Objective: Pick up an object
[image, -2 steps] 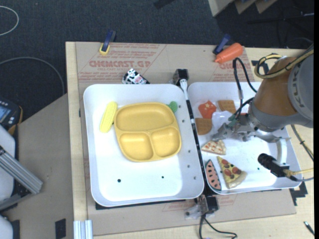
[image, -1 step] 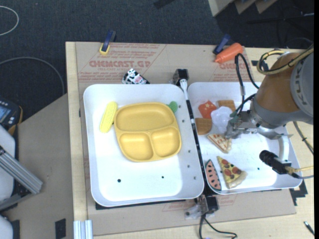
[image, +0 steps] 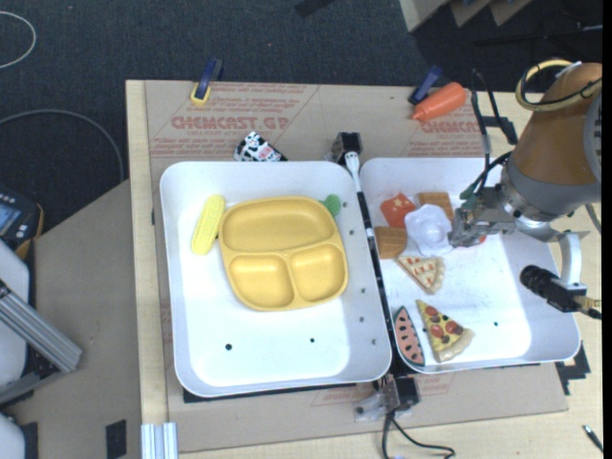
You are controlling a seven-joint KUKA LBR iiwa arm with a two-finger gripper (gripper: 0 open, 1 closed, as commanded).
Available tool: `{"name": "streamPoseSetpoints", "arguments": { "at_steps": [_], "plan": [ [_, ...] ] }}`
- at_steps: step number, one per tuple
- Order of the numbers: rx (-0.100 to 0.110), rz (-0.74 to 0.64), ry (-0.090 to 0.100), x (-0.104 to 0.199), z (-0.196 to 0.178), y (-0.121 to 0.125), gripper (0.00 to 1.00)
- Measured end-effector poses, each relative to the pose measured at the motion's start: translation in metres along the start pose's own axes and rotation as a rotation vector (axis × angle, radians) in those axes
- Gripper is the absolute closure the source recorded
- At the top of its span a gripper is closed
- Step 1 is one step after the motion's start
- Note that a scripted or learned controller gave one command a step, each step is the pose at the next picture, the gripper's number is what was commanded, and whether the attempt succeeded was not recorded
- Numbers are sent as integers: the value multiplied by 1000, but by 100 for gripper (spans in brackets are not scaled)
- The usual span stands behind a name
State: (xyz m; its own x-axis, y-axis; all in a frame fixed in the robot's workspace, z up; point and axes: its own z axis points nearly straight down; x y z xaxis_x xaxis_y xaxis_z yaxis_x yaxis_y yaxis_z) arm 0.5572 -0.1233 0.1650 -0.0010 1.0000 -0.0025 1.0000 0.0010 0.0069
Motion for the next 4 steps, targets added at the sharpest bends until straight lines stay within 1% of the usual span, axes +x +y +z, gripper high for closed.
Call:
{"name": "streamPoseSetpoints", "arguments": {
  "at_steps": [1,2,3,4],
  "plan": [
    [-2,0,0,0,-54,2,100],
    [2,-6,3,55,-49,21,100],
    [2,-6,4,113,-60,27,100],
    [10,1,3,106,-59,18,100]
  ]
}}
